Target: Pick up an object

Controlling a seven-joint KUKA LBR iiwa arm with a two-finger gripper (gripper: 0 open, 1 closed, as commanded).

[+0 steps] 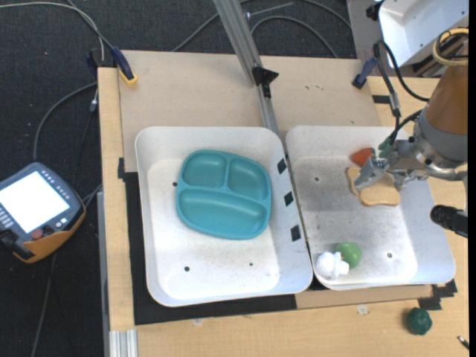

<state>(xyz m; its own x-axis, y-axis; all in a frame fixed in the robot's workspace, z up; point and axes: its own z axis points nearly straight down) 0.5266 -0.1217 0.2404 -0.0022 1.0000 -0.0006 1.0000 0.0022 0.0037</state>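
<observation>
Toast (pixel 379 195), a tan slice, lies in the right bin (pixel 327 214) near its far right side, directly under the hand (pixel 372 175), long axis running left to right. Whether the hand grips it I cannot tell; metal parts overlap its upper edge. A red piece (pixel 362 156) sits just beyond, touching or nearly so. The bin's right wall is close; open floor spreads left and toward the green-and-white toy (pixel 338 259) at the near edge. The left bin (pixel 160 274) carries a teal plate (pixel 223 193).

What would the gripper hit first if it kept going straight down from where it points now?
Most likely the tan toast-shaped piece in the right bin; the gripper sits right above its edge. Height above it is unclear from this single view.
</observation>
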